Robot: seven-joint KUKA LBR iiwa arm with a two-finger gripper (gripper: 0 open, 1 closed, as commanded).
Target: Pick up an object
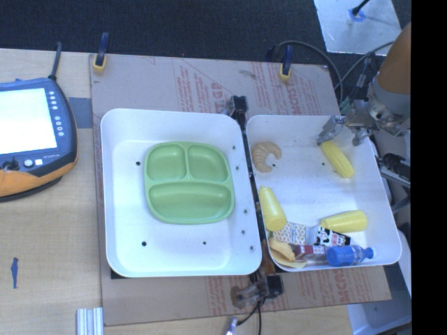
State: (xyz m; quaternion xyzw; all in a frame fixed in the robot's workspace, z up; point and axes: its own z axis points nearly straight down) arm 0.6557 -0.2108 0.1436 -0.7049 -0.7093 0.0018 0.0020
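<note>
My gripper (pixel 341 134) hangs over the far right part of the right bin (pixel 302 180). Its two fingers stand apart, so it is open. A yellow corn cob (pixel 338 160) lies in the bin just below the fingertips, its far end close to the left finger (pixel 326 133). I see nothing held between the fingers. Other things in this bin are a tan croissant (pixel 266 155), a yellow squash-like piece (pixel 272 209), another yellow piece (pixel 344 220) and a blue bottle (pixel 349 255).
The left bin (pixel 122 243) holds a green divided plate (pixel 188 182). A small pile of cartons and wrappers (pixel 307 244) fills the right bin's near corner. A teach pendant (pixel 31 131) lies on the bench at far left. Cables (pixel 307 51) run behind the right bin.
</note>
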